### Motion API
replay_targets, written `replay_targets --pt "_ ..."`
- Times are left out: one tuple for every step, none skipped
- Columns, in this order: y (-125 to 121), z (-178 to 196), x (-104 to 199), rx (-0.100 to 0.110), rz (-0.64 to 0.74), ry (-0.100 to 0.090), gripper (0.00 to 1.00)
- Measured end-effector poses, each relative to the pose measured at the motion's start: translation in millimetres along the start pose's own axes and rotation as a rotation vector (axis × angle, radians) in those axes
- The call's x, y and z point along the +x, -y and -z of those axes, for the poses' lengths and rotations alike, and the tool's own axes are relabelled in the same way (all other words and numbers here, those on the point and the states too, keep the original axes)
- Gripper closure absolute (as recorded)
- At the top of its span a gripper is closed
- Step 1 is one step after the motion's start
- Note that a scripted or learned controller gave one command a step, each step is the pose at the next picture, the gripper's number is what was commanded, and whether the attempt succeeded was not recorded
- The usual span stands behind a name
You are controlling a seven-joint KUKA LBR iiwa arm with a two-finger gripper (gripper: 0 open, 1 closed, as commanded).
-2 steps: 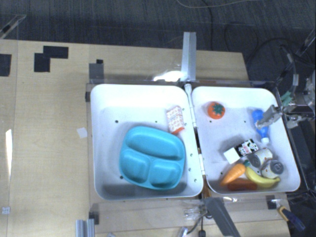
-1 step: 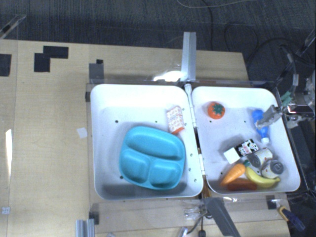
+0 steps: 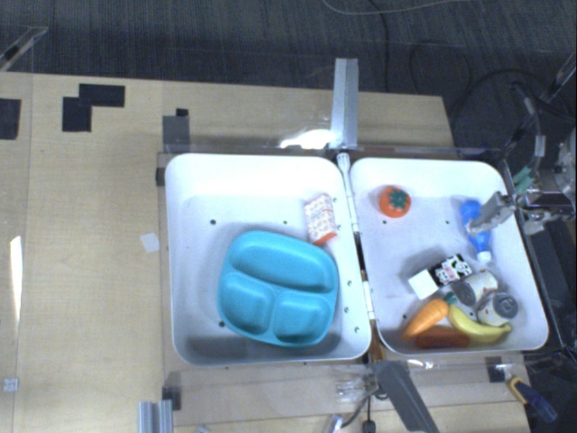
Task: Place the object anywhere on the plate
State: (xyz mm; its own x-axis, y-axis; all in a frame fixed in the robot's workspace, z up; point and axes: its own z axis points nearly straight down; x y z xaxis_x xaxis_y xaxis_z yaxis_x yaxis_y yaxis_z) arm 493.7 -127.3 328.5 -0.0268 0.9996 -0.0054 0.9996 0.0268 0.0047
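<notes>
A blue plate [image 3: 278, 288] with three compartments lies in the left bin [image 3: 194, 242], toward its front. A small white and orange packet [image 3: 319, 220] rests just behind the plate's right corner, against the wall between the bins. My gripper [image 3: 495, 211] hangs over the right rim of the right bin [image 3: 424, 179], beside a blue object [image 3: 471, 213]. Nothing can be seen held in it. A red-orange tomato [image 3: 394, 201] sits at the back left of the right bin.
At the front of the right bin lie a carrot [image 3: 426, 316], a banana [image 3: 478, 327], a black and white toy [image 3: 452, 268], a white block [image 3: 423, 284] and a grey round item [image 3: 499, 307]. A metal post [image 3: 345, 97] stands behind the bins.
</notes>
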Motion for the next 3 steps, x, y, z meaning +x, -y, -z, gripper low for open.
replay_targets --pt "4.3 15.6 -40.3 0.000 0.363 -0.002 0.00" --pt "-20.8 12.1 -40.2 0.000 0.324 -0.003 0.00" --pt "-20.7 -55.4 -29.1 0.003 0.307 -0.004 0.00"
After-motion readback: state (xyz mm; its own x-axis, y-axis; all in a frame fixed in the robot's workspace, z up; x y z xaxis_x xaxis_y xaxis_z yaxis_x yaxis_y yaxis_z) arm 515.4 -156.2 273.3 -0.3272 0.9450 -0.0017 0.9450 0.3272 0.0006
